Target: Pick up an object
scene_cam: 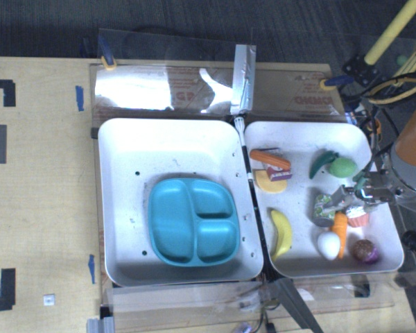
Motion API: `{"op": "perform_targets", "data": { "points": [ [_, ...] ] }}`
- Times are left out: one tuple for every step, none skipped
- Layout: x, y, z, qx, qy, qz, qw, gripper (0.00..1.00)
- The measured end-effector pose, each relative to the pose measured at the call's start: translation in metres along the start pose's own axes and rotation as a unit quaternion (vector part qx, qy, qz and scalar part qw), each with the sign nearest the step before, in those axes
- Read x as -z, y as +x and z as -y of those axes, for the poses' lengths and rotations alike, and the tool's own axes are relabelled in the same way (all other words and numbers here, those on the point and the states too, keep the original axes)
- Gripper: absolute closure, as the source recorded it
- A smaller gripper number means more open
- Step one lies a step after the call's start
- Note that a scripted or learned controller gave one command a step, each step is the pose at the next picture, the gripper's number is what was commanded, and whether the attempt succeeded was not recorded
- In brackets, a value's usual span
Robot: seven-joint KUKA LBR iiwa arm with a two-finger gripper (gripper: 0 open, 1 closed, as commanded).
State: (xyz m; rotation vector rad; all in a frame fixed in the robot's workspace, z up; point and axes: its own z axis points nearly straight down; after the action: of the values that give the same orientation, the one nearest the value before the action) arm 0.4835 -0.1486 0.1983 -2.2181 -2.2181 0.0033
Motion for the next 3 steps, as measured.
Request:
{"op": "perform_targets", "data": {
  "points": [
    [-0.084, -0.02, -0.016, 0.045, -0.003, 0.001, 0.999, 0.0],
    [-0.068, -0.052, -0.008, 0.107, -0.003, 0.001, 0.9943, 0.0],
    [-0.019, -0.075, -0.006, 0.104, -0.003, 0.002, 0.9946, 0.0]
  ]
}}
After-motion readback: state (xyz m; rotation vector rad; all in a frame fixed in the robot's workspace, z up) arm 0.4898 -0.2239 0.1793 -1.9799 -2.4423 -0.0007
